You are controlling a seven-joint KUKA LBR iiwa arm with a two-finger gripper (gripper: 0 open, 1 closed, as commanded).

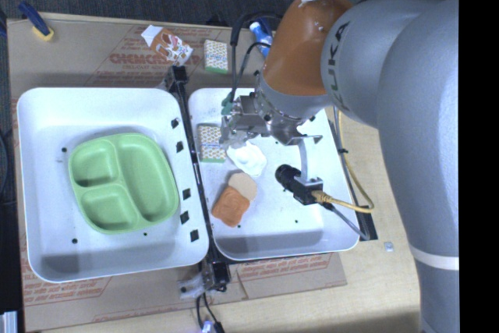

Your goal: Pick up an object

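Note:
My gripper hangs low over the back left of the right bin, under the orange wrist band. Just below it lies a crumpled white object, touching or nearly touching the gripper's tip. A tan and orange block lies a little nearer the front, beside the white object. A small green patterned packet rests against the bin's left wall, partly hidden by the gripper.
The left bin holds a green divided plate. A black part with a yellow cable hangs over the right bin's middle. Small packets and a wrapper lie on the cardboard behind the bins.

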